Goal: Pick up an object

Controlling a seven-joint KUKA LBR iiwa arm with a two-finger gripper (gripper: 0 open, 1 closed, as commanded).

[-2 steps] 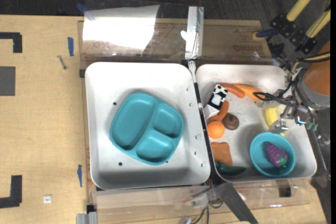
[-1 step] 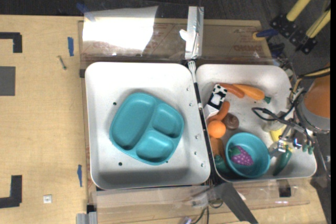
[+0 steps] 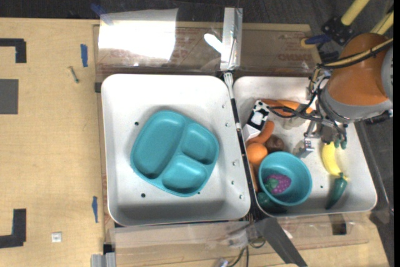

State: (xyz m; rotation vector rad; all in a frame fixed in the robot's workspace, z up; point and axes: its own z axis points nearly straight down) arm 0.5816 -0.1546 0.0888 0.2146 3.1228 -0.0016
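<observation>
Gripper (image 3: 310, 137) low in right bin (image 3: 365, 197), finger state unreadable. Approach step (nothing visibly held). Next: line up and drop onto banana (image 3: 330, 158).

You have a yellow banana (image 3: 330, 158) lying lengthwise near the right bin's (image 3: 365, 187) right wall, just above a green pepper (image 3: 336, 191).

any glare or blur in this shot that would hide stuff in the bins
Camera view: strong glare washes out the clear plastic sheet behind the left white bin; the teal divided plate is evenly lit and sharp; the gripper over the right white bin looks soft and cluttered; the green pepper sits dim by the wall.
</observation>
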